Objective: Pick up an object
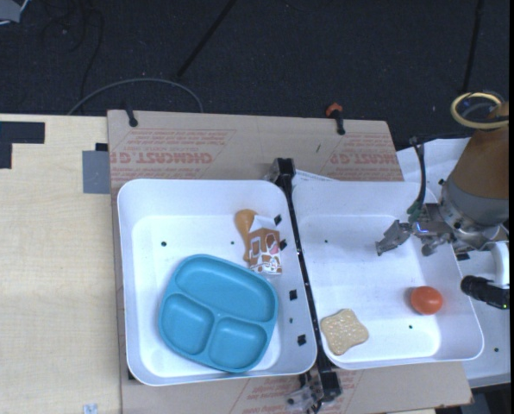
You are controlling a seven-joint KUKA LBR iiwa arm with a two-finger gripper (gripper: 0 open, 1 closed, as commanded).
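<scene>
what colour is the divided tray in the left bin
Light blue. The tray shows best in the camera view, lying in the left bin.

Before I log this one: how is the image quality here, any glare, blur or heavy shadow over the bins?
Camera view: even overhead light, with only soft shadows beside the blue tray and the tomato; the white bins look bright but not blown out; the whole frame is slightly soft, and the hand is small and a little blurred; the dark floor at the top shows little detail.
</scene>
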